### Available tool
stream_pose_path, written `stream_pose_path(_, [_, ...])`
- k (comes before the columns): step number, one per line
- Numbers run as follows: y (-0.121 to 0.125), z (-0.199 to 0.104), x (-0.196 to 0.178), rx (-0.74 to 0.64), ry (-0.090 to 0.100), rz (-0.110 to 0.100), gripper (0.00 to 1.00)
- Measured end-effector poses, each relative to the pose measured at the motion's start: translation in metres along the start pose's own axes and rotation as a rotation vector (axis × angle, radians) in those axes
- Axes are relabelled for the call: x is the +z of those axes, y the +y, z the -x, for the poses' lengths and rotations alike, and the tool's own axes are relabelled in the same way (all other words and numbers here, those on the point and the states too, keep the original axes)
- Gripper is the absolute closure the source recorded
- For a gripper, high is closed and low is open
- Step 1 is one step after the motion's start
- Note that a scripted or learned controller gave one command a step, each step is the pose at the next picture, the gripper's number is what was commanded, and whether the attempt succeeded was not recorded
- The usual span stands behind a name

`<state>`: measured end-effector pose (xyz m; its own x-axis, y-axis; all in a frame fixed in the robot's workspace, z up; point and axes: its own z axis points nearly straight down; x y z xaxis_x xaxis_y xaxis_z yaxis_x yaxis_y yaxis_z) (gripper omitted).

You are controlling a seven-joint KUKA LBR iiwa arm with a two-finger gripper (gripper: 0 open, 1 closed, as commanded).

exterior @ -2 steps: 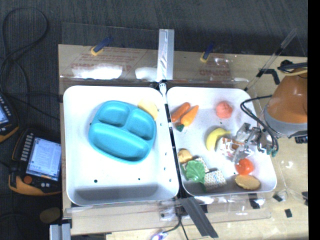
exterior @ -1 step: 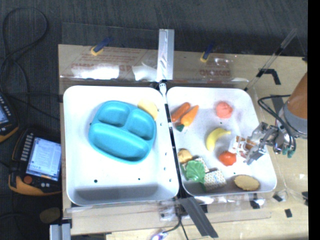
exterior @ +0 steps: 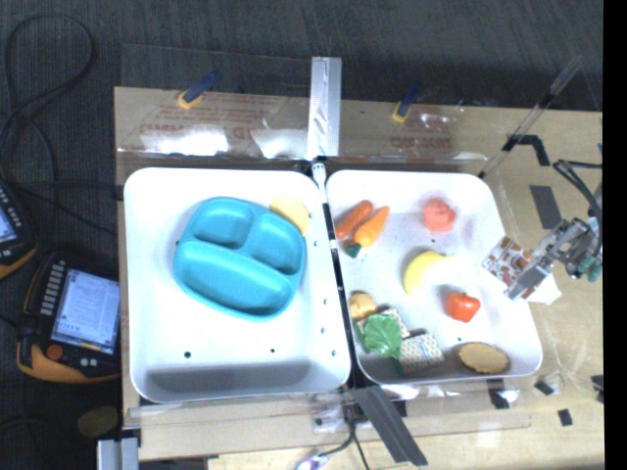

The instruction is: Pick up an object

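The gripper point(exterior: 534, 280) hangs over the right bin's point(exterior: 509, 262) outer rim, and whether its fingers stand wide or narrow cannot be told; the view is too small and cluttered there. Nothing is seen between them. Nearest inside the bin lies the red pepper point(exterior: 462, 306), then the yellow fruit point(exterior: 423, 268) and the brown potato point(exterior: 484, 358). A descent from here would likely strike the rim rather than an object. The two carrots point(exterior: 361, 223), touching side by side near the divider, run long-axis from lower left to upper right; a grasp along that axis could slip.
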<state>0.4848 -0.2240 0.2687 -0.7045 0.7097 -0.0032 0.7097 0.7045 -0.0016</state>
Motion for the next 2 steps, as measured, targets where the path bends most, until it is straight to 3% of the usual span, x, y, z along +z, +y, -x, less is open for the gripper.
stream_pose_path(1, [0.026,-0.028,0.122,0.163,0.004,-0.001,1.00])
stream_pose_path(2, [0.063,-0.062,0.087,0.383,0.003,-0.002,1.00])
